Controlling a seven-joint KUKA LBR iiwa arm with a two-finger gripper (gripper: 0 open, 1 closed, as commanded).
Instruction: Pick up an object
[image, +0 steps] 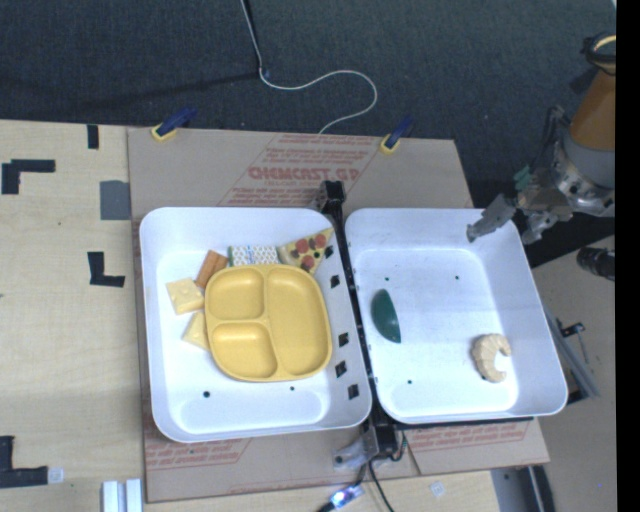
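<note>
Above the right bin's (520, 290) far corner, the jaws stand spread wide, holding nothing.

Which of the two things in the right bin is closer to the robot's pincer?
The beige croissant-shaped piece, nearer the bin's right side below the pincer. The dark green piece lies further left.

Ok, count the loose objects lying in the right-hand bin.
2: a dark green object near the bin's left wall, and a beige croissant-shaped piece toward its lower right. None appears hidden there.
</note>
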